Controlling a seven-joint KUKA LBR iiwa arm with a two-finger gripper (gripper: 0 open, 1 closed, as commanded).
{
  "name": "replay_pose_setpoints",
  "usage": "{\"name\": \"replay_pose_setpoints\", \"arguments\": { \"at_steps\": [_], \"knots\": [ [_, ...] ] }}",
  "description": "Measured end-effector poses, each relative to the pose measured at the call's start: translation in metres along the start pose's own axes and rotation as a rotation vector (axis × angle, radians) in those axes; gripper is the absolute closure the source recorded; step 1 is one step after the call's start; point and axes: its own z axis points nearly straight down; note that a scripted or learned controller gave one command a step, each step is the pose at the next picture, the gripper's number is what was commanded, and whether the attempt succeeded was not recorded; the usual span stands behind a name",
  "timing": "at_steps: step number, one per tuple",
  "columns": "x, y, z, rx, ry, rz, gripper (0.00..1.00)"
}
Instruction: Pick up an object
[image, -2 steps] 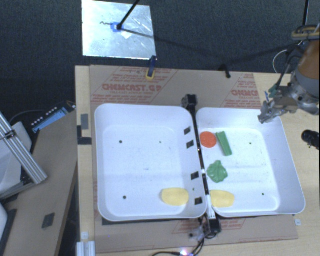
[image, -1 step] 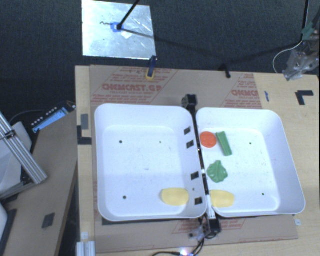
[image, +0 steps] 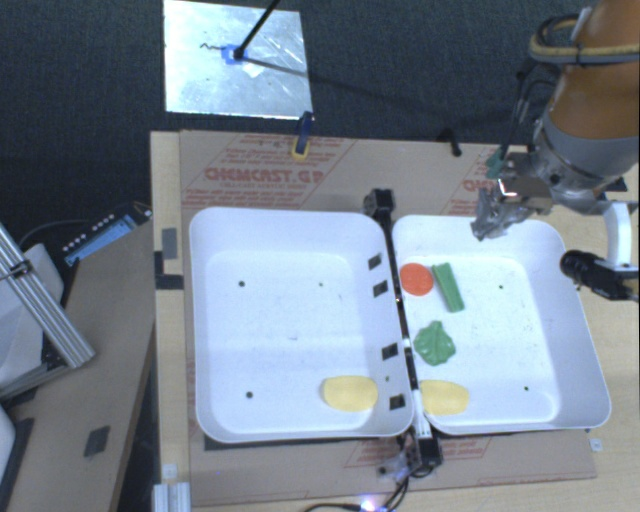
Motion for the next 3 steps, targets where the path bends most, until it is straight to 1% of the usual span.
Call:
{"name": "replay_pose_setpoints", "arguments": {
  "at_steps": [1, 2, 3],
  "knots": [
    [0.053, 0.003, 0.046, -0.009, -0.002, 0.002, 1.0],
    [0.091, 0.021, -0.072, -0.027, -0.001, 0.002, 1.0],
    [0.087, -0.043, -0.179, -0.026, 0.0, 0.004, 1.0]
  ]
}}
